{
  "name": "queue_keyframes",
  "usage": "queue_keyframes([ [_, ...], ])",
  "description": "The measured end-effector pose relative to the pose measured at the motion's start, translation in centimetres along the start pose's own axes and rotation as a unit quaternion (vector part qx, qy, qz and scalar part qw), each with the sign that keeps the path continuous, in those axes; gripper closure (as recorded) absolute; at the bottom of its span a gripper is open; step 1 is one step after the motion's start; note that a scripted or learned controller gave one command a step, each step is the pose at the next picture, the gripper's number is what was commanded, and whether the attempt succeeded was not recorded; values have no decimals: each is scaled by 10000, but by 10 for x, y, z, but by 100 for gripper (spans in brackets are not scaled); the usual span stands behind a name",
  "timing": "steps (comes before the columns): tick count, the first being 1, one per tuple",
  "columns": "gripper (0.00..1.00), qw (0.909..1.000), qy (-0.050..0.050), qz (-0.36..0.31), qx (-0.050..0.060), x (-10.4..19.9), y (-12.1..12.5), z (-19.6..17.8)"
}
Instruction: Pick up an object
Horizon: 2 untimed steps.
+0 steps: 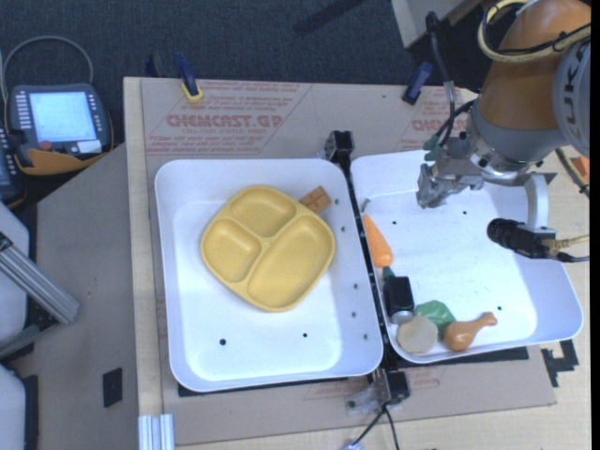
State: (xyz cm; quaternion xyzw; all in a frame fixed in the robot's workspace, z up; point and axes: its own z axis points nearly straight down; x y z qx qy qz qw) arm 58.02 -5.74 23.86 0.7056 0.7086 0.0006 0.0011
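Observation:
My gripper (433,193) hangs over the back of the right bin (525,289), with nothing seen between its fingers. An orange carrot (377,242) lies against that bin's left wall, in front and to the left of the gripper. A small black block (399,294) sits below the carrot. In the bin's front left corner lie a cream round piece (418,335), a green leafy piece (435,313) and a brown drumstick (468,330).
The left bin (187,326) bears a yellow divided plate (269,247), with a small brown block (316,199) at the plate's back right edge. A black cylinder (517,236) on the arm juts over the right bin's right side.

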Motion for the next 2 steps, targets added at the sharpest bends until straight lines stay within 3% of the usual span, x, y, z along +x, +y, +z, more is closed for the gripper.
queue_keyframes([
  [2, 100, 10000, 4, -5, 2, 105, 18, 13],
])
